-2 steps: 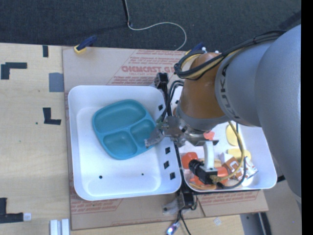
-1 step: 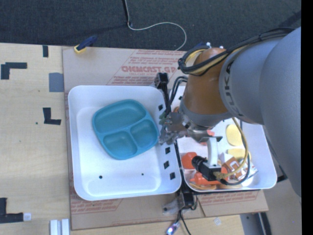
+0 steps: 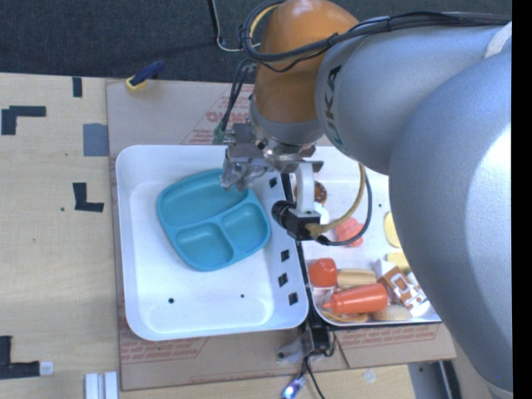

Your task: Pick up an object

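A blue divided plate (image 3: 214,223) lies tilted in the left white bin (image 3: 145,248). My gripper (image 3: 237,175) hangs over the plate's far right rim, just below the orange wrist band. Its dark fingers (image 3: 230,178) reach down to that rim, and I cannot make out their gap. In the right bin (image 3: 378,327) lie toy foods: a hot dog (image 3: 359,298), a red tomato-like piece (image 3: 322,270), a pink piece (image 3: 350,230) and a white-and-orange block (image 3: 404,288). The arm hides much of the right bin.
The big grey arm covers the right side of the view. A divider wall with black marks (image 3: 287,256) separates the two bins. A yellow-and-blue clip (image 3: 144,75) lies on the cardboard at the back. Cables hang near the wrist.
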Tool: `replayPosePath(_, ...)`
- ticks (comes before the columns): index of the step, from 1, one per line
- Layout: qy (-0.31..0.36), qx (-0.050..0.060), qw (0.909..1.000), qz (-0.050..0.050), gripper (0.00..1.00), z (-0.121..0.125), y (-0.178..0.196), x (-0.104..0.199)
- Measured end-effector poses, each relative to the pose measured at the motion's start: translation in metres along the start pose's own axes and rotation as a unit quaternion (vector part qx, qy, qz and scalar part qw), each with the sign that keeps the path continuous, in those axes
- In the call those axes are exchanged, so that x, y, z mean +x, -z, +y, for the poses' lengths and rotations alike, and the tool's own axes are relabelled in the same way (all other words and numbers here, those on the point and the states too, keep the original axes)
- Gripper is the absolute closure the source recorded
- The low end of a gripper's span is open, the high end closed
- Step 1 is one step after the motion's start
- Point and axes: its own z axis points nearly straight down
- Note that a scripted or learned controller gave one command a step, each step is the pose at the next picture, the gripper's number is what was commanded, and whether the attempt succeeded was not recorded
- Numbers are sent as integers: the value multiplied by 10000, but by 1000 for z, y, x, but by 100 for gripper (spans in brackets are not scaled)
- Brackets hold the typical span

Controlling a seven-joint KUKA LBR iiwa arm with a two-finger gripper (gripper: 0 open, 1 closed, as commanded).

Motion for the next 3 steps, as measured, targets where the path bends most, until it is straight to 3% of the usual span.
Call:
replayPosePath(1,-67,76,9999,-34,100,-37,-27,-38)
replayPosePath(2,-42,50,10000,-14,100,-92,20,-35)
replayPosePath(3,-49,-44,10000,-4,100,-88,275,-57)
